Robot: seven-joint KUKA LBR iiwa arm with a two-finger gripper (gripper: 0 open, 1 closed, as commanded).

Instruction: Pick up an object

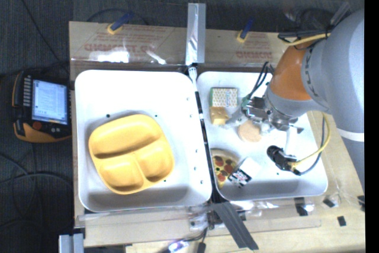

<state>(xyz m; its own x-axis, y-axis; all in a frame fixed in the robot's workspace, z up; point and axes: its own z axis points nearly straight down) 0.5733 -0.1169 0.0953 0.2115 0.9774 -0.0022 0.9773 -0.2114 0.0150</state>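
The left bin [83, 127] holds a yellow divided tray [131, 152], well apart from the arm. In the right bin [317, 183], a pizza-slice toy [223, 165] lies near the front, a checkered block [224, 96] at the far side. The round tan disc [250, 133] sits just below the gripper [259, 114], touching or nearly so; whether the pincer is wide or narrow cannot be told. The likeliest pick lies nearward, straight under the wrist.
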